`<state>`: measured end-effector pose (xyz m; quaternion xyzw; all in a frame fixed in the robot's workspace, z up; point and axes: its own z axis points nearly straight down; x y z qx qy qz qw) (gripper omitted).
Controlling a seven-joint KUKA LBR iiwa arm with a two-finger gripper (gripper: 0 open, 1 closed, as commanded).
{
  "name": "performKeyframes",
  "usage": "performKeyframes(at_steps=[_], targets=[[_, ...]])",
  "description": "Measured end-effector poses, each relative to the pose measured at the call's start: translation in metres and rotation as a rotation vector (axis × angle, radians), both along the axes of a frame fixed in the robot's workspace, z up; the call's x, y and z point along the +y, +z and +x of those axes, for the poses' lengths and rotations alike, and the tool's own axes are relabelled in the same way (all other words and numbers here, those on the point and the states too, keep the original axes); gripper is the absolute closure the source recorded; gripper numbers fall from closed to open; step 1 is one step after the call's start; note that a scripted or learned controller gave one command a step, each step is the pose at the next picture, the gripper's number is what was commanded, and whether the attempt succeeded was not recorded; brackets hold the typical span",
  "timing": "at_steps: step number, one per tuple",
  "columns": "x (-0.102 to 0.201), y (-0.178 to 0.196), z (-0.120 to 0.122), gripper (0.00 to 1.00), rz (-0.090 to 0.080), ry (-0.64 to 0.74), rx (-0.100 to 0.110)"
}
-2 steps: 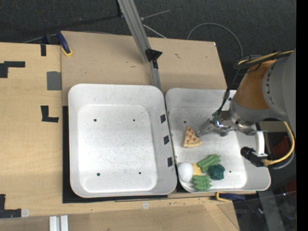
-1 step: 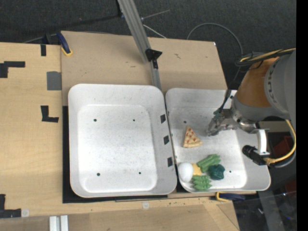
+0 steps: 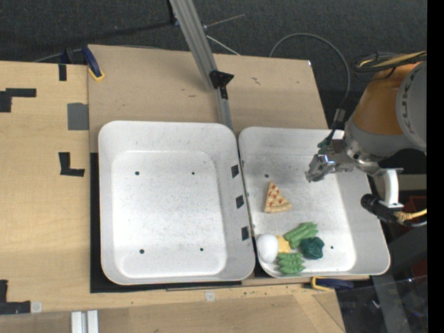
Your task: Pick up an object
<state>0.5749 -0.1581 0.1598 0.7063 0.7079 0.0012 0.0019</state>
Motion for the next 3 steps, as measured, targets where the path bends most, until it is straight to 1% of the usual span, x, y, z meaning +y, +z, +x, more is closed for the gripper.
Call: performKeyframes(at_steps=[1,2,3], targets=[[-0.001,0.061,0.008,1.00,-0.001,0.000,-0.001],[-0.001,0.061,0.008,1.00,0.001,-0.001,0.006],[0.058,0.061,0.013,1.00,0.003,0.004,0.006]])
